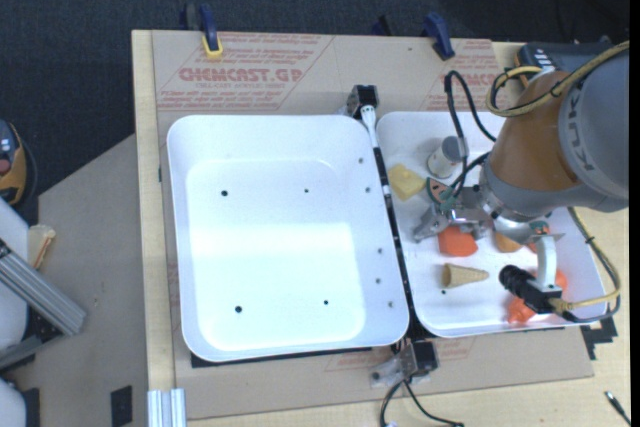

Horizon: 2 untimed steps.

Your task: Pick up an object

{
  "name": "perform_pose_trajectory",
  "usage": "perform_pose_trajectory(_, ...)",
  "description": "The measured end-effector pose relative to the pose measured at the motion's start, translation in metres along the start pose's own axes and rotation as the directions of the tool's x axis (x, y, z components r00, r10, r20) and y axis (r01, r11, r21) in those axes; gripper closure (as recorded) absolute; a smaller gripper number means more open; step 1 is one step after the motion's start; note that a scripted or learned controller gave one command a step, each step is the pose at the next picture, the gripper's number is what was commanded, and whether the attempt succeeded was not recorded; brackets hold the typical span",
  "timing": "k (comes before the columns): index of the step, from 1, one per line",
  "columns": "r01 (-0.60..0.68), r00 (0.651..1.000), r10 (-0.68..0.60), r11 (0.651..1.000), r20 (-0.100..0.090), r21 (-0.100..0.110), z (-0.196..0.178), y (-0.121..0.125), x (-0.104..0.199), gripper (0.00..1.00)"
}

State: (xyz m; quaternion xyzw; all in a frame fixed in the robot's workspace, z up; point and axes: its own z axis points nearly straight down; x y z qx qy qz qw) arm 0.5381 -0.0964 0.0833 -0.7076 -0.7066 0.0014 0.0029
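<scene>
Grey two-finger gripper (446, 218) is down in the right white bin (590, 260), near its middle; finger state can't be told. Small orange-red rounded object (459, 241) lies just beside it, toward the bin's near edge.

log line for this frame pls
arm: over right bin | claw: low by orange-red piece, grasp unconfirmed | nearby: yellow wedge, tan cone | left bin: white

bins (270, 235) – smooth glossy white plastic | bench board (250, 65) – matt brown cardboard-like sheet, printed red | arm (560, 145) – smooth satin grey-and-orange casing
</scene>
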Motion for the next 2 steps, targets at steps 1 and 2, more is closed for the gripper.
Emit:
perform_pose_trajectory(1, 0.000, 1.000, 0.000, 1.000, 0.002, -0.007, -0.012, 0.002, 0.000, 1.00)
perform_pose_trajectory(2, 0.011, 1.000, -0.011, 1.000, 0.003, -0.023, -0.109, 0.093, 0.065, 1.00)
